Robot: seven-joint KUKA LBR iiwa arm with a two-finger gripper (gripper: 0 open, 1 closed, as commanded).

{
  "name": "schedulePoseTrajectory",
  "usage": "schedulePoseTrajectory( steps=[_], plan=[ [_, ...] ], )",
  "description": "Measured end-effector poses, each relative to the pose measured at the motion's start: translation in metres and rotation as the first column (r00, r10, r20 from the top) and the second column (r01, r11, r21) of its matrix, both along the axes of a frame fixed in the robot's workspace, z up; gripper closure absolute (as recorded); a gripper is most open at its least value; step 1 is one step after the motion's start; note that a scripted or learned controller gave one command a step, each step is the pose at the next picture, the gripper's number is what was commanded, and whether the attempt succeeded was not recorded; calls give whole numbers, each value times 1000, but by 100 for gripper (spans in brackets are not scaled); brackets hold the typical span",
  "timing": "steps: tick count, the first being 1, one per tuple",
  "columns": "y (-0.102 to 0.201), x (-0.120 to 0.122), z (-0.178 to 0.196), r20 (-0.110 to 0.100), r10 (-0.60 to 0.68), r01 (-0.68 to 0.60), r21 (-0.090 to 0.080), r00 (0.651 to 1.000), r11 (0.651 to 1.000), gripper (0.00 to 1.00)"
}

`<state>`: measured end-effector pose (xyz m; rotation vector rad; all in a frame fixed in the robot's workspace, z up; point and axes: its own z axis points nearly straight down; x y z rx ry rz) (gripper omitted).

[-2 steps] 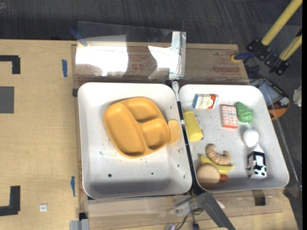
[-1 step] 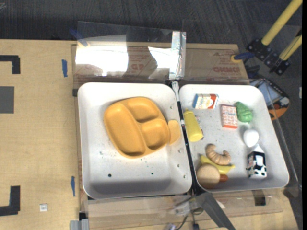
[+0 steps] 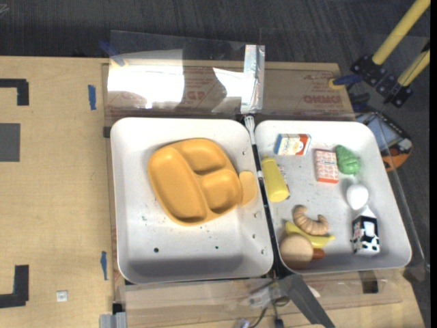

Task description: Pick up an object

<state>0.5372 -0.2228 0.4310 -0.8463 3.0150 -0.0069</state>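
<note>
The right bin (image 3: 389,183) holds several small items. A yellow block (image 3: 275,180) lies by its left wall. Behind it sit a small white carton (image 3: 292,144), a pink box (image 3: 326,165) and a green piece (image 3: 347,159). A white egg (image 3: 357,197) and a black-and-white milk carton (image 3: 366,235) sit at the right. A croissant (image 3: 311,220), a banana (image 3: 315,238) and a tan round thing (image 3: 295,250) cluster at the front. An orange divided tray (image 3: 194,180) lies in the left bin (image 3: 130,238).
Cardboard with a clear plastic sheet (image 3: 184,80) lies behind the bins. Yellow stand legs (image 3: 403,26) with black clamps stand at the back right. The tan bench (image 3: 48,203) stretches to the left. A grey bar (image 3: 311,307) slants at the front edge.
</note>
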Motion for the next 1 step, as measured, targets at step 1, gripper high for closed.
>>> schedulePoseTrajectory(
  steps=[1],
  plan=[
    [0, 56, 0, -1, 332, -332, -1, 943, 943, 100]
  ],
)
